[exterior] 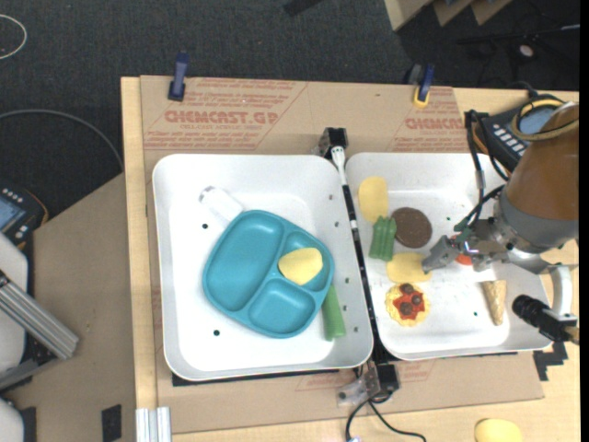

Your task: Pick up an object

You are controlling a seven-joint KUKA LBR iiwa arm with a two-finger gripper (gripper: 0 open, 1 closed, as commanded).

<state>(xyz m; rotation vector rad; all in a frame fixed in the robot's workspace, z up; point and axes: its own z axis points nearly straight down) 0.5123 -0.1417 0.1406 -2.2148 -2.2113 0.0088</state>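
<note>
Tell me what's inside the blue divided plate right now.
A yellow lemon-shaped piece lies in the blue plate's upper right compartment. The other two compartments show bare blue. A green stick lies outside by its right rim. Whatever is beneath the plate is covered.

Grey arm (543, 212) with orange band (545, 162)

Rounded grey wrist under a broad orange-brown collar; dark metal gripper (440, 253) at the tip, small red-orange part beside it, thin black cables looping along the upper side.
</note>
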